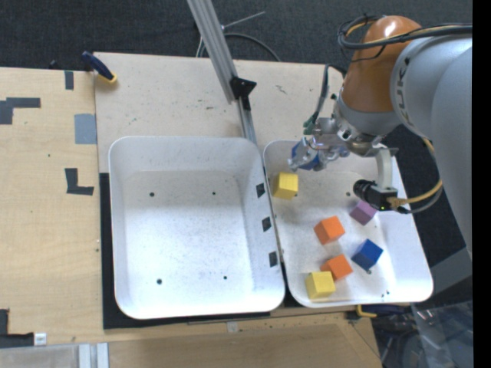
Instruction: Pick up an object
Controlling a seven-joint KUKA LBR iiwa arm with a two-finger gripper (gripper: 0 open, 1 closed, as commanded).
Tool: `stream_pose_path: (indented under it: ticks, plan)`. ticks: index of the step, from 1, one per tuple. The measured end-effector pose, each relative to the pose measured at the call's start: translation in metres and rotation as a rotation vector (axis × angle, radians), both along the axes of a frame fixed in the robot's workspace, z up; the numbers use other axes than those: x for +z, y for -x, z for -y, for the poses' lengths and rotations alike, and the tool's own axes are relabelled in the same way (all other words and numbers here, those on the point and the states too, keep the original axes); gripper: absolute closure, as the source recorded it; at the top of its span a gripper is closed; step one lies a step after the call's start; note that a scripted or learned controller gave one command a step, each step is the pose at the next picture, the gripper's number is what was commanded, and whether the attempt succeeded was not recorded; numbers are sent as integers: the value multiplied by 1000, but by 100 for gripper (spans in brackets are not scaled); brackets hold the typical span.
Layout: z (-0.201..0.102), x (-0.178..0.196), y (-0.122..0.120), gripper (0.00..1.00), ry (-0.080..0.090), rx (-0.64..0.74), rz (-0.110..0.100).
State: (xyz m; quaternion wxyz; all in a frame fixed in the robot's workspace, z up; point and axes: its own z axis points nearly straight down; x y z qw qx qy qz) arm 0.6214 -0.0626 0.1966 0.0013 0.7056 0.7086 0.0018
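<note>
Yellow cube (286, 185) is sitting at about ten o'clock in the right bin (418, 278), close to the shared wall, just below and left of the gripper (311, 157). Whether the fingers are parted or closed I cannot tell. To do this well, the arm (399, 67) should be centring over the cube, squaring to its faces and keeping off the rim. Left to right: bare left bin (123, 205), then orange cubes (329, 229), another yellow cube (320, 284), blue cube (367, 254), purple cube (362, 211) on the tabletop (46, 205).
</note>
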Motion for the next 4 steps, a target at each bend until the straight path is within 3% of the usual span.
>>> stream_pose_path:
  ticks: [1, 2, 3, 4]
  plan:
    - [-67, -5, 54, 100, -2, 2, -11]
    - [-144, -6, 16, 100, -2, 5, -6]
    - [-140, 3, 17, 100, 0, 1, -11]
    - [-116, 54, 36, 100, 1, -4, -3]
